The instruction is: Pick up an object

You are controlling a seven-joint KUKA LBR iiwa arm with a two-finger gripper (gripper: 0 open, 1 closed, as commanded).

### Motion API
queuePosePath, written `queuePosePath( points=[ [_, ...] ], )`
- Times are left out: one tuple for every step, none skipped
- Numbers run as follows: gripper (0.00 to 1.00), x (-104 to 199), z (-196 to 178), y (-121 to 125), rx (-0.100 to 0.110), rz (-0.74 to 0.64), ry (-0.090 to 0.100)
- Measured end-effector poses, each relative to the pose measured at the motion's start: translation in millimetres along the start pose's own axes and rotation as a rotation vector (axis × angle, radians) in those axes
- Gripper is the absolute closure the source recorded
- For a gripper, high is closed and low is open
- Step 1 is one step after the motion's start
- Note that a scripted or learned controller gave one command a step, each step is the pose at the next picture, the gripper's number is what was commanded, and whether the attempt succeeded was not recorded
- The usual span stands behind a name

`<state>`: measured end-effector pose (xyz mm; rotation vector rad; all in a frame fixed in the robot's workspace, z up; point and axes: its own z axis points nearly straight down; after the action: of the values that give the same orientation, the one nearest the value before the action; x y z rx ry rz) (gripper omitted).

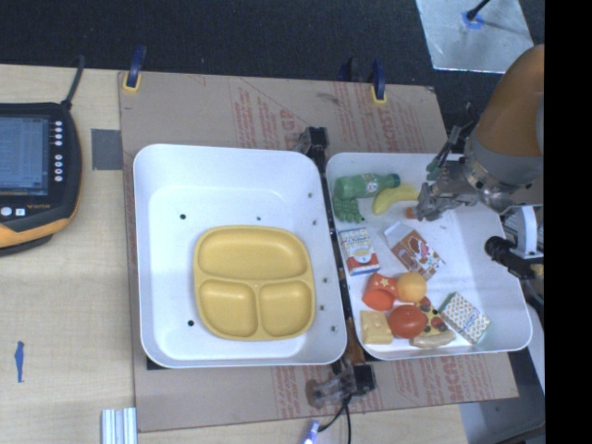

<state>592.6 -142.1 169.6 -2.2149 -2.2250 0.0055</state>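
- Step in hand, as judged: approach. The gripper (431, 206) is low over the upper part of the right bin (499, 289), nothing lifted, so the pick is not yet made.
- Tool state: the dark tip blurs against the white bin floor. Cannot tell how far the jaws stand apart. No object is visible between them, so I record no hold.
- Contact: the tip appears just beside the yellow banana (394, 198), on the banana's arm-side end; whether it touches is unclear at this resolution.
- Nearest candidates relative to the tool: the banana immediately away from the arm; the green bottle (363, 186) just past the banana, farther from the arm; the red-and-white packet (417, 252) toward the camera, near but apart.
- Farther candidates, toward the camera: small carton (357, 250), red pepper (378, 291), orange fruit (411, 287), tomato (406, 321), cheese wedge (375, 327), checkered box (464, 317). These lie crowded, several touching.
- Left bin (162, 248), well away from the tool, holds a yellow divided tray (253, 281); not in play now.
- Next move, as judged: settle on the banana or the packet, centre the tip over it, descend, close, then lift straight up.
- Risk: the curved banana may slip or roll toward the bottle under a side-on closure.
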Motion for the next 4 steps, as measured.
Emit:
queuePosePath(
  points=[
    [1.00,39.1,-26.5,15.1,-0.002,0.001,0.001],
    [1.00,98.1,-46.0,59.7,-0.002,0.001,0.002],
    [0.00,98.0,-45.8,59.6,-0.001,0.000,0.001],
    [0.00,48.2,11.8,63.2,0.001,0.002,0.000]
  ],
)
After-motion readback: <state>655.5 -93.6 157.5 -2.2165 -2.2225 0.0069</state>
